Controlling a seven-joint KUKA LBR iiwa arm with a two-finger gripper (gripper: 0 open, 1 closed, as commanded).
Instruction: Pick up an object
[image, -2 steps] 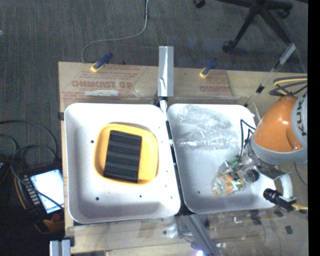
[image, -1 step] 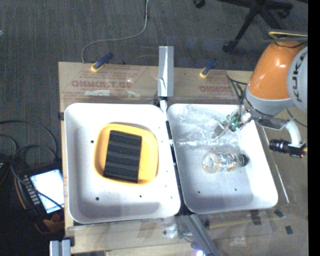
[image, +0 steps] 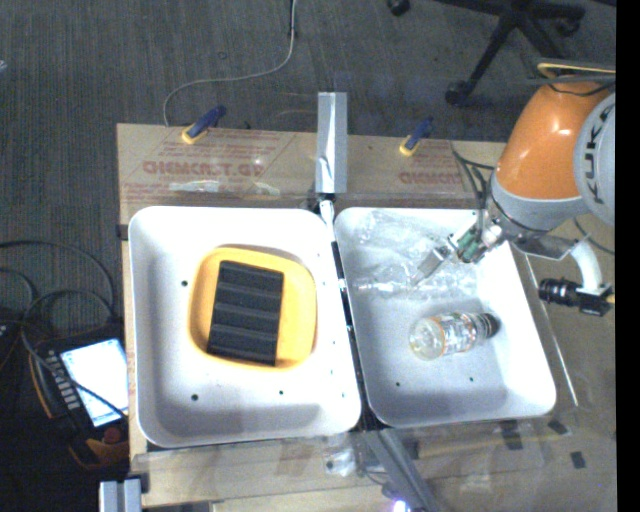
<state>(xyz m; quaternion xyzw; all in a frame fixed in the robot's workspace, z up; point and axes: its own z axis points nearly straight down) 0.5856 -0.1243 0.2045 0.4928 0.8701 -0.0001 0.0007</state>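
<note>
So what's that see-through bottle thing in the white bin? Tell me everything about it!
The clear bottle looks like plastic, see-through with shiny glints, and has a dark cap at its right end. It lies on its side on the floor of the right bin, near the middle, its wide bottom pointing left. It lies apart from the crumpled clear plastic higher up in that bin. The gripper is above that plastic, not touching the bottle.

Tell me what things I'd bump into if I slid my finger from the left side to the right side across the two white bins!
Left bin → yellow tray with a black ridged block → divider between the bins → clear plastic bottle lying on its side in the right bin → gripper → orange-banded arm.
</note>
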